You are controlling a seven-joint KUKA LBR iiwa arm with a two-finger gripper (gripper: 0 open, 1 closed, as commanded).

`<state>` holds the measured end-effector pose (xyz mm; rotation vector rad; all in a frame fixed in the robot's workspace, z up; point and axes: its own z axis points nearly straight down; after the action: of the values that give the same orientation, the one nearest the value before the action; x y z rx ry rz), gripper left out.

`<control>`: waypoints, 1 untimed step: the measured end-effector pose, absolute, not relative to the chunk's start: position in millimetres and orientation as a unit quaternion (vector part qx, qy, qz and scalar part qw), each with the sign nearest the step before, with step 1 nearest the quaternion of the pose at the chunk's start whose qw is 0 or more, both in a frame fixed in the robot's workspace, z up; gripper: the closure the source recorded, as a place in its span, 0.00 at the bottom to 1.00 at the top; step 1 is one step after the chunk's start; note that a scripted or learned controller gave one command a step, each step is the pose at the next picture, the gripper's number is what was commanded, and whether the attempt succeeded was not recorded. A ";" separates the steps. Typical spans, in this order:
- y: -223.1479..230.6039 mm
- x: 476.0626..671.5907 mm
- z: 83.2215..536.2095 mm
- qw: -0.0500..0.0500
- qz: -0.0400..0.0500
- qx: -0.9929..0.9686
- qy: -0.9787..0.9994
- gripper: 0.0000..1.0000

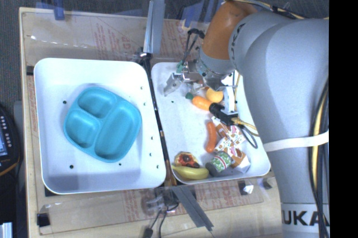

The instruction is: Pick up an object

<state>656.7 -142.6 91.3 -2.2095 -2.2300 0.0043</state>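
Toy food lies uncollected in the right bin (168, 136): carrot (200, 101) just beside the gripper (180, 81), banana (191, 172) at the bin's near edge. Gripper hangs over the bin's far corner, fingers spread, grasping nothing; the pick remains undone.

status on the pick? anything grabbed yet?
Done: the arm has reached over the right bin, with the gripper low near its far end. In hand: nothing visible between the fingers. Left: the whole grasp and lift. The carrot, hot dog, banana and can all lie in the bin; the blue tray sits in the left one.
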 end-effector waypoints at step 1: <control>-102.8 654.8 92.5 -0.004 0.007 -0.708 -0.706 0.00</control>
<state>654.8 -102.8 92.5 -2.2313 -2.2237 0.0212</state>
